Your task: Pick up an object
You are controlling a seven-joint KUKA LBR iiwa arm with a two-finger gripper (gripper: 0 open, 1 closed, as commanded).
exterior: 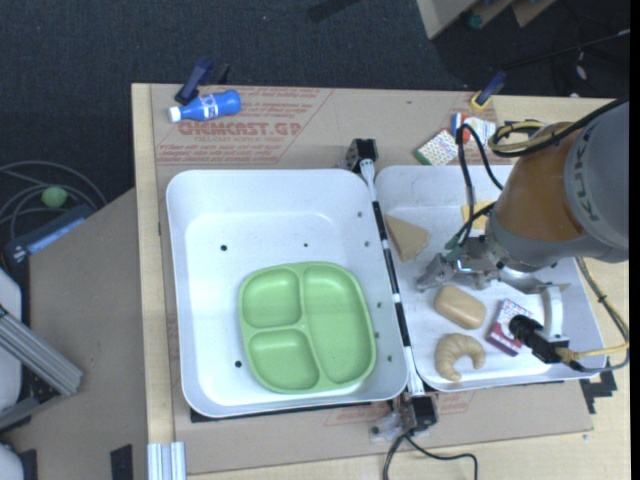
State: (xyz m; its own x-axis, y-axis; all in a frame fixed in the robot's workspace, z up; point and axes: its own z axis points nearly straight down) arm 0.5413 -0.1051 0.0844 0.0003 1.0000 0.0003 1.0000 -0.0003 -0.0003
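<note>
Bread roll lies just below tool.

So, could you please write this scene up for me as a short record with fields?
left bin: holds a green divided plate
right bin: tan wedge, beige oval block, croissant, small red and white item
gripper: low over the right bin, between the wedge and the oval block
grasp: nothing visibly held
bench: blue and white object at the far left corner
</note>
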